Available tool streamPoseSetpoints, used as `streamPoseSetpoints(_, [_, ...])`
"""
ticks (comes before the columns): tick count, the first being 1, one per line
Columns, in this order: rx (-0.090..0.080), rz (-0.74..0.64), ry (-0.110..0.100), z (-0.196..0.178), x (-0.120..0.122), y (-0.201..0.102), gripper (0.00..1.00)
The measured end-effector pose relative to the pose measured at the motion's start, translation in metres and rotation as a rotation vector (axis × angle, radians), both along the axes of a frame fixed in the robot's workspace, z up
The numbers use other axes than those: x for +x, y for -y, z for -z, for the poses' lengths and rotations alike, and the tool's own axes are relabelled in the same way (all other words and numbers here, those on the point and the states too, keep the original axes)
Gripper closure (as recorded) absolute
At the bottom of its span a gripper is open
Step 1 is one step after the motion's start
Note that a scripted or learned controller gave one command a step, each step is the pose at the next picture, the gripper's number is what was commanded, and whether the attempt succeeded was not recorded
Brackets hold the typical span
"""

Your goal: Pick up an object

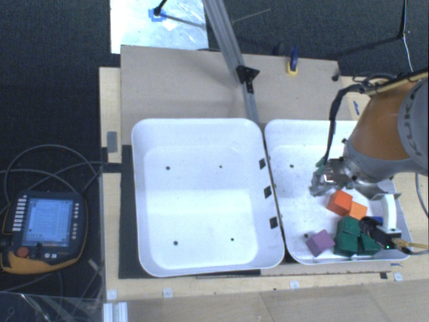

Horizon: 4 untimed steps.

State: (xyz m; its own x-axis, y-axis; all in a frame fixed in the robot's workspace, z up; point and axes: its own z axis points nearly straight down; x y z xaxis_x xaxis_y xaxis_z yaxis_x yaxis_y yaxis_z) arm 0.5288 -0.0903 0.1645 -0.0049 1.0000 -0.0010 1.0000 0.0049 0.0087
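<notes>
The arm [392,123] hung over the right bin [295,156], its gripper [326,180] low inside; whether the jaws were apart I could not tell. Just right of them lay an orange block [340,201], farther below a green block [348,237] and a purple block [320,241].

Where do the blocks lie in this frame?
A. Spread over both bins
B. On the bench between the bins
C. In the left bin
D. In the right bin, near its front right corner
D: the orange block, purple block and green blocks sit clustered in the right bin, toward its front right corner, just below the hand.
</notes>
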Motion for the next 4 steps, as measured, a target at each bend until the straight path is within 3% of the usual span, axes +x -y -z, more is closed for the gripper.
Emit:
streamPoseSetpoints(2, [0.0, 0.0, -0.003, -0.073, 0.007, 0.006, 1.0])
streamPoseSetpoints(4, [0.002, -0.005, -0.005, -0.054, 0.055, -0.087, 1.0])
